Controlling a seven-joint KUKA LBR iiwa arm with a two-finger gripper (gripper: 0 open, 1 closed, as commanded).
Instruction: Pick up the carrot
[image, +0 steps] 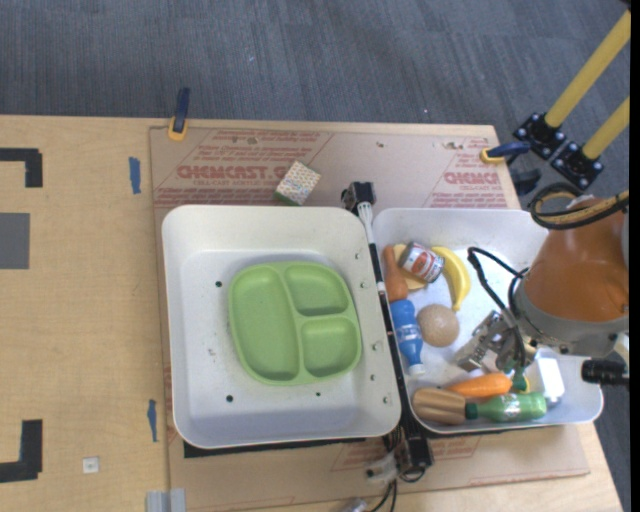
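Your metal two-finger pincer (497, 345) hangs low in the right-hand shallow white plastic bin (470, 222), under the grey wrist with its orange band (580, 270). You cannot tell from this slanted look whether it is wide or narrow: the metalwork is a small, glinting tangle. Nothing shows between its tips, so treat it as holding nothing.

The small orange tapered carrot (481, 385) lies just below the pincer, near the bin's front wall, lengthwise across the bin with its green end toward the right. It looks smooth, moulded plastic, a rounded cone that may roll or slip under a poor grip. Touching it on the front side lies a glossy green plastic bottle (508, 406), and at its left tip a tan, bread-like roll (439, 403).

I judge you are at the approach, just short of the grasp. The next move calls for shifting slightly forward over the carrot's middle, straddling its narrow width, and closing without catching the bottle.

Further out sit a beige egg-shaped ball (437, 325), a blue plastic bottle (405, 335), a red-labelled can (420, 262) and a yellow banana (457, 275). The left-hand white bin (190, 235) bears a matte green divided tray (292, 320).
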